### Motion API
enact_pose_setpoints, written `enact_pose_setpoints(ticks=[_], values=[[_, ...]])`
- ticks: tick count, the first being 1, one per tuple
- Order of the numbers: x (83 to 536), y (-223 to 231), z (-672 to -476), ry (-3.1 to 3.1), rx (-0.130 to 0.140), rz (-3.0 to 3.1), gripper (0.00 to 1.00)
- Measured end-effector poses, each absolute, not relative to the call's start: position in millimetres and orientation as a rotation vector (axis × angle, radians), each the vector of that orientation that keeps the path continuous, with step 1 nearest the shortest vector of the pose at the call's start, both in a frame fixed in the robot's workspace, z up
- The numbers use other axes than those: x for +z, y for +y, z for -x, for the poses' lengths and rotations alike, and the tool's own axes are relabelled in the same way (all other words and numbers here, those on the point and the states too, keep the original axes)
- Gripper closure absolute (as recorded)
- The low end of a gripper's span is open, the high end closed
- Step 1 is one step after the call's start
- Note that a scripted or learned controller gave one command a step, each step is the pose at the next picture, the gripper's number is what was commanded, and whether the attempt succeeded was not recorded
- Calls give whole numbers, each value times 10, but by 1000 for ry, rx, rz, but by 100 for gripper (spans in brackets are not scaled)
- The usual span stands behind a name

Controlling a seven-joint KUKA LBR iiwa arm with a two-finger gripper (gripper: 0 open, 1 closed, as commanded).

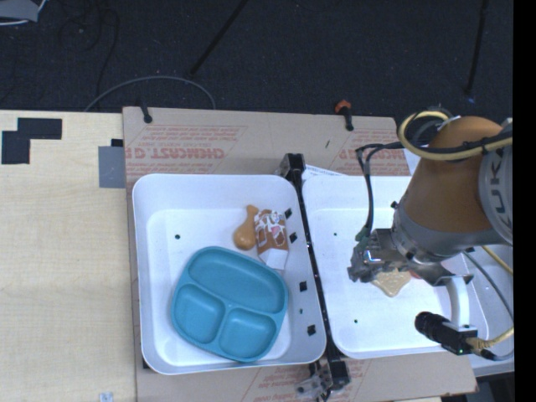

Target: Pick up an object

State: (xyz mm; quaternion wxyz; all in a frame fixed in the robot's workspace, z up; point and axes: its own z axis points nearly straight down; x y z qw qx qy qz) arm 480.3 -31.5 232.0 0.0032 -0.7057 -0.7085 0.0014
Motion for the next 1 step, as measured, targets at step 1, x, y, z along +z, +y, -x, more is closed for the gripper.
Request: enact_pose_setpoints(ticks=[1], values=[[2252, 303, -4877, -2224, 3, 2211, 100]])
